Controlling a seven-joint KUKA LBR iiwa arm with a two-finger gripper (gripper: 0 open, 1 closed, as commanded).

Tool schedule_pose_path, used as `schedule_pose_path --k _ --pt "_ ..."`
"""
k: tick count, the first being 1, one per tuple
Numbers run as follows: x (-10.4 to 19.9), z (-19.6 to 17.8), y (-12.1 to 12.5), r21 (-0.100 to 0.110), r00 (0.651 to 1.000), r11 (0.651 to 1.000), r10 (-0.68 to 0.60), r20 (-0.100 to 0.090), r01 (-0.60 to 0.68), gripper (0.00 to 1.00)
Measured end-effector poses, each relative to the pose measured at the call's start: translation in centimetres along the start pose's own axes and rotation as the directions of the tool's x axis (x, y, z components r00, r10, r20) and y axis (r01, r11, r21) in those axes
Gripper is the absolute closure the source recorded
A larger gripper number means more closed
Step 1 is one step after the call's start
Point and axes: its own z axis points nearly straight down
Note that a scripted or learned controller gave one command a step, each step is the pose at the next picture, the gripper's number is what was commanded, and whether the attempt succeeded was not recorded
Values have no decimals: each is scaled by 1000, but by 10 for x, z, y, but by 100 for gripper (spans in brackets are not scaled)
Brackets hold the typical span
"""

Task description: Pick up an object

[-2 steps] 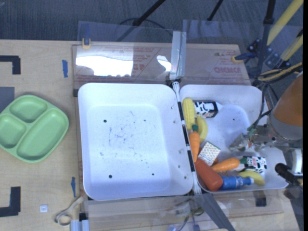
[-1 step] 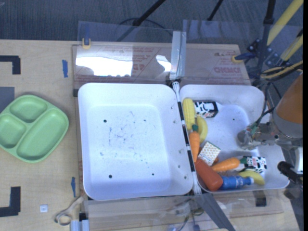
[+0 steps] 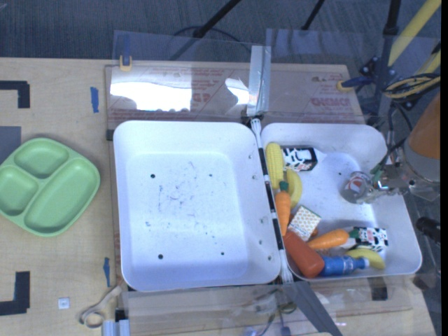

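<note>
One fixed camera looks down at a slant from above the counter [image 3: 63, 271], far enough off to take in both white bins [image 3: 133, 187] side by side; the arm [image 3: 427, 135] enters from the frame's right.

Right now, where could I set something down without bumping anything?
The left bin is bare white floor, wall to wall. The right bin is crowded along its left and bottom walls: corn, carrot, blue bottle. The green divided plate has open compartments.

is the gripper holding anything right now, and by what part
Cannot be told. The gripper sits at the right bin's right side next to a small silvery can, but the view is too blurred to show a hold.
</note>
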Motion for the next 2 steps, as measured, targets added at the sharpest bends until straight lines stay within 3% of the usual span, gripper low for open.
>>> schedule_pose_path --k 1,2 --pt "79 -86 23 2 999 999 44 -1 -44 100" --pt "62 38 3 -3 989 989 145 0 -145 100"
